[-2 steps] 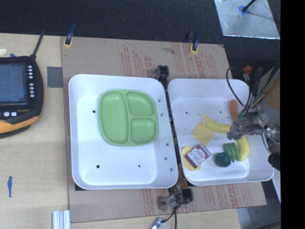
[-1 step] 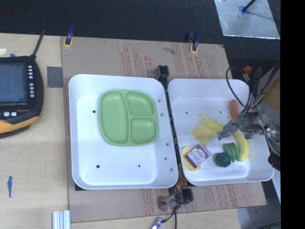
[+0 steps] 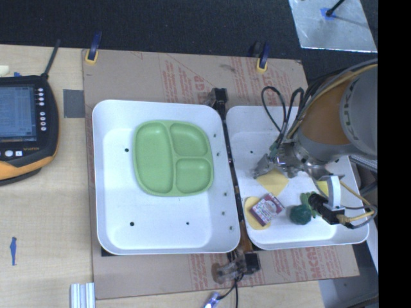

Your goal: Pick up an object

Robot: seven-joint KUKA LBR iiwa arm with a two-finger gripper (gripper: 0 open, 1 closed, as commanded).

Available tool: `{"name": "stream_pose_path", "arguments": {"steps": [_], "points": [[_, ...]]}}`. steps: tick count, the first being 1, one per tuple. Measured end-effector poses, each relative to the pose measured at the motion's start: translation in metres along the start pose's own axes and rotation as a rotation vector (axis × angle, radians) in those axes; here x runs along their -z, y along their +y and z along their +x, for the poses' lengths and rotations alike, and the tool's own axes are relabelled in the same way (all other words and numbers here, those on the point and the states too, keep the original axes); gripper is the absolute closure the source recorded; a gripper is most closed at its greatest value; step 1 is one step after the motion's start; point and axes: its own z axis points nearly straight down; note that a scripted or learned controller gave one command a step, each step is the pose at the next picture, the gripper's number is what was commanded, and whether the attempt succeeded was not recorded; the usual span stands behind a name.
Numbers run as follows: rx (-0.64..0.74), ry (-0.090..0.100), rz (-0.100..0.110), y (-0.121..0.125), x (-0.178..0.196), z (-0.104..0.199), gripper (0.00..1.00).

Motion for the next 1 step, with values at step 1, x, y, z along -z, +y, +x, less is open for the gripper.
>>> {"name": "stream_pose_path", "arguments": {"steps": [1], "points": [[-0.003, 0.002, -0.001, 0.0484, 0.0011, -0.0359, 0.0]]}}
